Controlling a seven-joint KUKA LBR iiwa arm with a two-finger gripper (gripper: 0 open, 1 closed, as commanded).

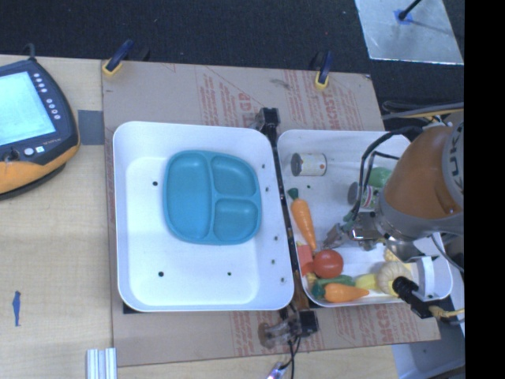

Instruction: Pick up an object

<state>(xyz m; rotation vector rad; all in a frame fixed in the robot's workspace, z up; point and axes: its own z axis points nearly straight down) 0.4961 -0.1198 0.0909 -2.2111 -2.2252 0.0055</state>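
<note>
**Reaching into the right bin, nothing in hand yet**

We are watching the arm (422,184) leaning in from three o'clock over the right bin (331,139), its orange band sitting above the toys. The gripper (345,234) is hanging low near the middle of that bin, and we are reading its metal fingers as slightly spread with nothing between them, though the wrist is shading them and we may be wrong.

Candidates are lying close by. The tomato (328,262) is sitting just at seven o'clock from the fingertips, the upright carrot (304,221) at nine o'clock, and a second carrot (344,293) at six o'clock along the near rim. A small grey cylinder (308,164) is resting at eleven o'clock, well apart. The left bin (134,283) is holding a blue divided plate (211,197).

We are judging this as the approach step: no grasp is made. The next move is calling for settling over one toy, probably the tomato, dropping squarely around it, then closing before lifting.
</note>
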